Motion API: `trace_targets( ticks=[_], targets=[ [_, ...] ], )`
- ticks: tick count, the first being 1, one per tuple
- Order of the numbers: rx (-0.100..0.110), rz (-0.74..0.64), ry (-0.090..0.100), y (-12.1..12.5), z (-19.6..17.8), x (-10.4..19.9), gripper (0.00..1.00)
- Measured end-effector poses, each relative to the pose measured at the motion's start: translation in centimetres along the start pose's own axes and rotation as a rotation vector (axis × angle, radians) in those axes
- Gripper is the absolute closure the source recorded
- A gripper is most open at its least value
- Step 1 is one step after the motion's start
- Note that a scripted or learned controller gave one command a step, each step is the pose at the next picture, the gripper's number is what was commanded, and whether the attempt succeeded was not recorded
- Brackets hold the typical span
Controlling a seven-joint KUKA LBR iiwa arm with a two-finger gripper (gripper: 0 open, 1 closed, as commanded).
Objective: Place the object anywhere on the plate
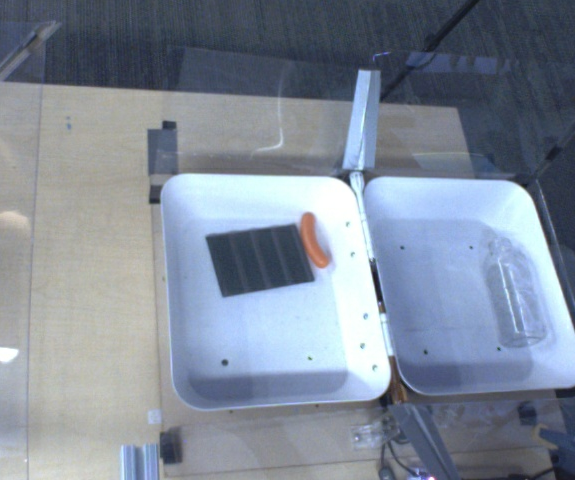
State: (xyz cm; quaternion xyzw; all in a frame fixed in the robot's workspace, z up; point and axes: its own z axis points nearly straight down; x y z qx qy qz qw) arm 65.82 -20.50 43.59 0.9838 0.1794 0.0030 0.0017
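A dark grey ribbed square plate (260, 260) lies flat in the left bin (197, 348), in its upper middle. An orange sausage-shaped object (314, 240) lies just off the plate's right edge, touching or nearly touching its upper right corner. A clear plastic bottle (515, 286) lies on its side along the right side of the right bin (437, 358).
A metal divider post (362, 128) rises at the back between the two bins. Clear panels stand around the wooden bench (67, 268). Cables and clamps sit at the front edge below the bins.
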Motion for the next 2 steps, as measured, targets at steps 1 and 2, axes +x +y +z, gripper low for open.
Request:
trace_targets(
  ticks=[1, 2],
  targets=[
    [0.000, 0.017, 0.001, 0.0, 0.0, 0.5, 1.00],
    [0.002, 0.152, 0.000, -1.1, 0.0, 0.8, 1.00]
  ],
)
